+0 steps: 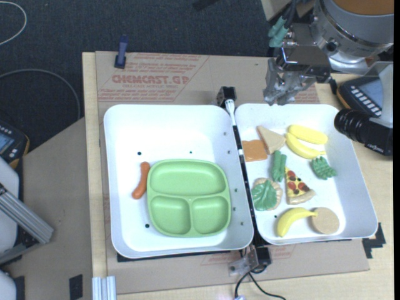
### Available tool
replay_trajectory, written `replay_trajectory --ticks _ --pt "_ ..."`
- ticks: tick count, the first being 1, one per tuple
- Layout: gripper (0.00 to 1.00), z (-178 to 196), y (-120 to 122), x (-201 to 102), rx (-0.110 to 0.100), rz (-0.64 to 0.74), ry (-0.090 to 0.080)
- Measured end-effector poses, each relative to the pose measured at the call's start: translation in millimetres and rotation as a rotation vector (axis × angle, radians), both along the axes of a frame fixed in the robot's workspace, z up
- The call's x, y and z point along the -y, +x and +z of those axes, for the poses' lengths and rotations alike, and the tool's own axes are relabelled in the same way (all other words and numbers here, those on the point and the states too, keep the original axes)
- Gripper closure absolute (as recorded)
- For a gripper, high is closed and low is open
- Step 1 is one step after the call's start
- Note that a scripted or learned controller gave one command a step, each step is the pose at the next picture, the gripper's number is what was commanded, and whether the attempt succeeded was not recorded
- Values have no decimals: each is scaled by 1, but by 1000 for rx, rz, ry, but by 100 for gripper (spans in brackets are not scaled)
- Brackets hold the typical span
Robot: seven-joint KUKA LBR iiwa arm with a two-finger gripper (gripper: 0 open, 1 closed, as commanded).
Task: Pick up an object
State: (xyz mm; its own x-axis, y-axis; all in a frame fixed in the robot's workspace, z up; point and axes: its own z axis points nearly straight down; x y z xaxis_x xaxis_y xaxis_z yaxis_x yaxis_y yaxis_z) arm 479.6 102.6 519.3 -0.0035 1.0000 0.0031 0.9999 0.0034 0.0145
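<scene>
The gripper (279, 95) hangs above the right bin's (356, 199) far edge, its opening impossible to judge and nothing visibly between its fingers, while toy foods such as the yellow bananas (305, 141) lie unpicked inside.

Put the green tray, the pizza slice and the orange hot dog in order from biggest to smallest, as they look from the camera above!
1. Green tray, by far the biggest.
2. and 3. Pizza slice and orange hot dog look too alike to rank: the hot dog is longer but thinner, the slice wider.
</scene>
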Motion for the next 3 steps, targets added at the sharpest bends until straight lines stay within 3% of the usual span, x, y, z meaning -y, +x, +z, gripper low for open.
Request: replay_trajectory --ticks 1,2,3 --pt "100 -148 -2 -25 -26 -3 -5" --pt "100 -241 -2 -20 -25 -6 -6" --pt "100 -118 0 59 -2 -10 -3"
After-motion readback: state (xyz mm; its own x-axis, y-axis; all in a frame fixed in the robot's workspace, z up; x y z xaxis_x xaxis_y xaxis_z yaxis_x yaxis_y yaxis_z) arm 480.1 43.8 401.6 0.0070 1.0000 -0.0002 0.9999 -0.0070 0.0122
